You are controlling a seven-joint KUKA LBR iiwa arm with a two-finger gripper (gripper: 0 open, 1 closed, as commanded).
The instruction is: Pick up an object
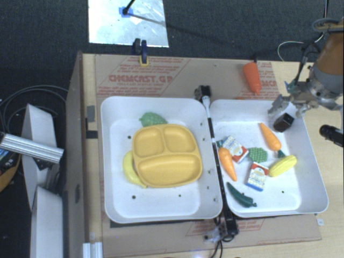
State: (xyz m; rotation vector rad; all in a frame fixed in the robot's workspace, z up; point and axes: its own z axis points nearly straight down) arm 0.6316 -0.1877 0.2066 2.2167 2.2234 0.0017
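1. Lying in the left bin [115,144] is a yellow divided tray [166,155], which is taking up most of the floor.
2. A banana [129,170] is peeking out from under the tray's left edge, and a leafy green piece [152,119] is showing just behind the tray's far edge.
3. The right bin [312,192] is sitting flush against the left one, the two rims touching along the middle.
4. Inside it, a carrot [227,163] is lying near the left wall, with a small red-and-white carton [235,148] just beside it.
5. A dark green vegetable [241,194] is resting toward the near edge, and a second carton [258,176] is lying just right of the first carrot.
6. A green bumpy piece [258,155] is sitting at the centre, with another carrot [270,137] behind it and a yellow corn cob [283,165] to its right.
7. An orange-red pepper-like piece [251,76] is lying on the cardboard-covered tabletop [161,77] beyond the right bin.
8. The tool [287,110] is hanging over the far right corner of the right bin, its fingers spread apart and gripping nothing.
9. A dark block-shaped part [283,122] is showing just below it, near the second carrot; whether it is touching the bin I cannot tell.
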